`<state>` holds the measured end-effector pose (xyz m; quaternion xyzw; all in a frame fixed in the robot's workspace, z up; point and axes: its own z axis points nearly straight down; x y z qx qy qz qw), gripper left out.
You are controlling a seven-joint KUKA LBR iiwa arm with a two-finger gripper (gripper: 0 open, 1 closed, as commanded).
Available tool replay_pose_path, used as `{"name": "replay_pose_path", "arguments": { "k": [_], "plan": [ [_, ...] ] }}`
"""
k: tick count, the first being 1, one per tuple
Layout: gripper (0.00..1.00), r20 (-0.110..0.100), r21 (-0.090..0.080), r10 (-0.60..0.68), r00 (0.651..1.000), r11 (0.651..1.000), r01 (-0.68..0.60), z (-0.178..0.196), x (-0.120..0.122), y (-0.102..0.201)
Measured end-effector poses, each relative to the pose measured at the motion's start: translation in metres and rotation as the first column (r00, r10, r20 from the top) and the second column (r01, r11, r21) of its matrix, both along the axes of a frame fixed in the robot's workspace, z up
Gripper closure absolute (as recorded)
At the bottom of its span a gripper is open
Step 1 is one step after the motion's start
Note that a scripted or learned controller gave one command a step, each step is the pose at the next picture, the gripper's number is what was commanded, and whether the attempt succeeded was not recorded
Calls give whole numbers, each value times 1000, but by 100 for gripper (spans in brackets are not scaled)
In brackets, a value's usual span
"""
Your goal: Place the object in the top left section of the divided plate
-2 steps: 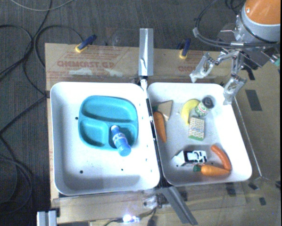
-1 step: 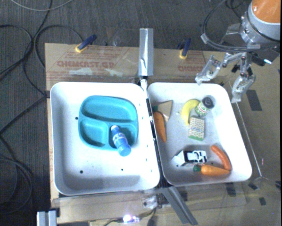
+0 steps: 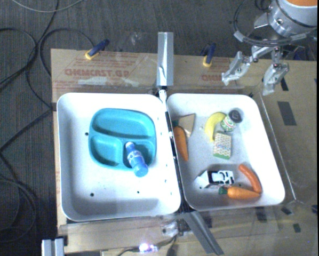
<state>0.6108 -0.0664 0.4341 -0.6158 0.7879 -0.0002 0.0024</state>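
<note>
We find the gripper (image 3: 255, 72) raised above the far rim of the right bin (image 3: 266, 122), its two fingers spread apart with nothing between them. We judge this a parked or approach pose, clear of the bins so that their contents lie unobstructed below it.

Well away from the gripper, across the bench to its far side, the left bin (image 3: 74, 159) holds the blue divided plate (image 3: 119, 129). A small blue bottle (image 3: 136, 161) lies on its side at the plate's near right corner, its cap end over the rim. We cannot tell whether this bottle is the task's object; it does not lie in the top left section, which appears bare.

Just below the gripper, the right bin carries the candidates: a yellow banana (image 3: 214, 122) touching a small jar (image 3: 231, 119), a patterned sponge (image 3: 222, 145), a wedge (image 3: 187, 122), a carrot (image 3: 181, 143) along the left wall, a black-and-white item (image 3: 220, 177), a sausage (image 3: 250, 177) and a second carrot (image 3: 241, 193).

We judge the placement not yet done.
</note>
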Motion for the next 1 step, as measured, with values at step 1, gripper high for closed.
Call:
{"name": "replay_pose_path", "arguments": {
  "k": [1],
  "plan": [
    [0, 1, 1, 541, 841, 841, -541, 0, 25, -5]
  ]
}}
